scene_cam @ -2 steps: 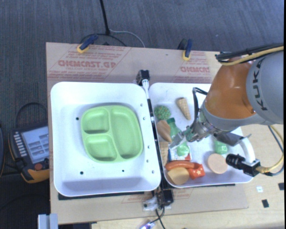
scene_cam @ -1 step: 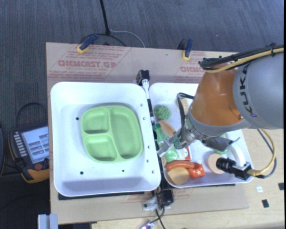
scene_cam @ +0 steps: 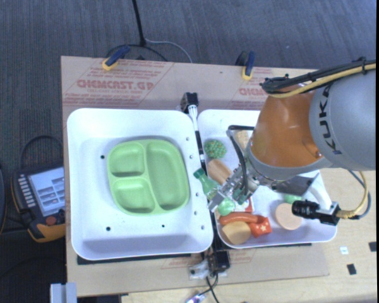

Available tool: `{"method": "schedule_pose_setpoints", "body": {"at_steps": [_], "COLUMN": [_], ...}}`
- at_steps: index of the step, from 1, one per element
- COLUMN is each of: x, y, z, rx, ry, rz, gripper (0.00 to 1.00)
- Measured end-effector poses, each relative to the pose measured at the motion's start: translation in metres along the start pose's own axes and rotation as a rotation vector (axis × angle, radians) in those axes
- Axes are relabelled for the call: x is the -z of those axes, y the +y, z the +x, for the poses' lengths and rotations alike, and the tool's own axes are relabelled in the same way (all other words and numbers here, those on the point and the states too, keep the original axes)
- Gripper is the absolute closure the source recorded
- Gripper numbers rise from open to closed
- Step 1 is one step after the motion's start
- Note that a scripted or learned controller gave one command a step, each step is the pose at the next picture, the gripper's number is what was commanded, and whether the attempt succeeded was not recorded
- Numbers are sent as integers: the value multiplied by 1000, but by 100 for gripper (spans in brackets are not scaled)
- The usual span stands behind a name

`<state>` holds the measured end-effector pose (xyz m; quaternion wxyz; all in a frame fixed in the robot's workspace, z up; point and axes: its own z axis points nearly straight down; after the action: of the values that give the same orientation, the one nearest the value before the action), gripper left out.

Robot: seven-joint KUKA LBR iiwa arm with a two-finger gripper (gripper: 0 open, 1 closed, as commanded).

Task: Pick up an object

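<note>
A robot gripper [scene_cam: 230, 191] reaches low into the right bin [scene_cam: 322, 235], among crowded toy food: a green ball [scene_cam: 215, 148], an orange piece [scene_cam: 252, 223] and a tan disc [scene_cam: 287, 216]. Whether it grips anything cannot be told. A green divided plate [scene_cam: 148, 175] sits in the left bin [scene_cam: 88, 169].

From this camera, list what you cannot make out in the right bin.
- Gripper: blurred over the toys; jaws open or shut, holding anything, unreadable.
- Right bin: the arm covers its upper half.
- Green toys under the gripper: too small and overlapped to identify.
</note>
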<state>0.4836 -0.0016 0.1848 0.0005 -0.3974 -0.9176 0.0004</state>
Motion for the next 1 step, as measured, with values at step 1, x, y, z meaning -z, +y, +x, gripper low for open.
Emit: {"method": "schedule_pose_setpoints", "body": {"at_steps": [1], "x": [-1], "y": [41], "z": [44], "rx": [322], "ry": [0], "rz": [-1], "gripper": [100]}}
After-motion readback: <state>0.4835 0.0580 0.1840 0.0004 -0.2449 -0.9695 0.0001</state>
